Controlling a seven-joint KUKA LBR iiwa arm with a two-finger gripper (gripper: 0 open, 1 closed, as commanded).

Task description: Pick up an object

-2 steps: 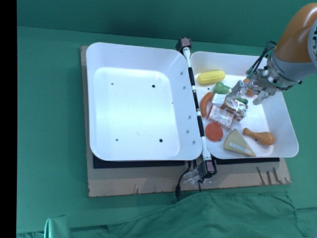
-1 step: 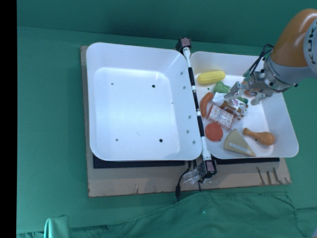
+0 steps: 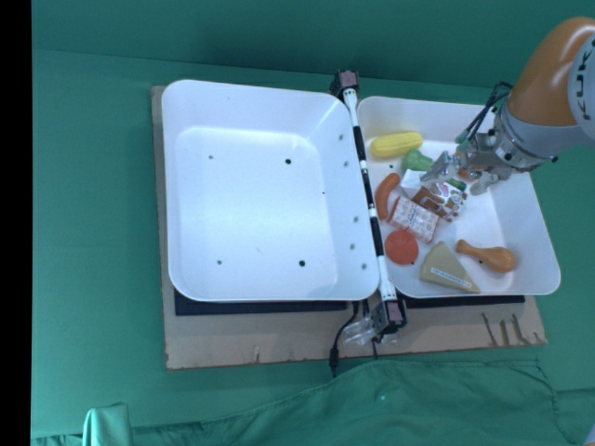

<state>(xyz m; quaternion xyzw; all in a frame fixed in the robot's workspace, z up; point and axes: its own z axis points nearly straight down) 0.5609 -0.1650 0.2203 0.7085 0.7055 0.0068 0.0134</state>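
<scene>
The tool (image 3: 453, 170) hung low over the right bin (image 3: 530, 221), just above a small packet (image 3: 415, 217) near the bin's middle. I could not tell whether it was wide or narrow.

Worktop (image 3: 93, 203) draped in green cloth, wrinkled folds along near edge. Brown cardboard sheet (image 3: 270, 342) lies flat on cloth, dark mat (image 3: 279, 307) showing on it. Plain green backdrop (image 3: 279, 7) rises behind. Even, soft overhead light.
</scene>
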